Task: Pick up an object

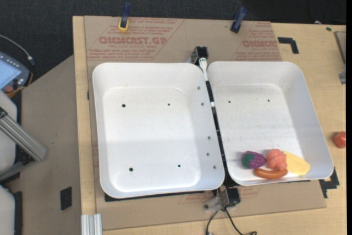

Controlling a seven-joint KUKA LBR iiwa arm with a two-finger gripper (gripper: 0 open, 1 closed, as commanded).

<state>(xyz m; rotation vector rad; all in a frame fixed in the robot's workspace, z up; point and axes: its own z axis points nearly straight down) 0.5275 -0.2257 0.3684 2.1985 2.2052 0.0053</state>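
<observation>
Left bin (110,118): bare white floor, nothing to pick there. Right bin (308,102): all the candidates sit bunched in the near corner, close to the front wall. Left to right in that cluster: purple grape bunch toy (253,159), orange-red sausage-shaped piece (270,173) lying along the front, reddish-orange lumpy toy (277,158) just behind it, yellow flat wedge (298,164) furthest right, touching or overlapping the red one. Small orange object (339,140) sits outside the bin on the bench, ignore it. Can't tell the end effector's state from this frame. For the pick, my call: go for the grape bunch. It's the most isolated, with free floor on its left and far sides, and bumpy enough to grip. Come straight down and close across its narrow axis so one finger doesn't wedge into the red toy. Avoid the sausage: too near the wall, a finger likely clips the rim. The yellow wedge looks too flat for a solid pinch.
</observation>
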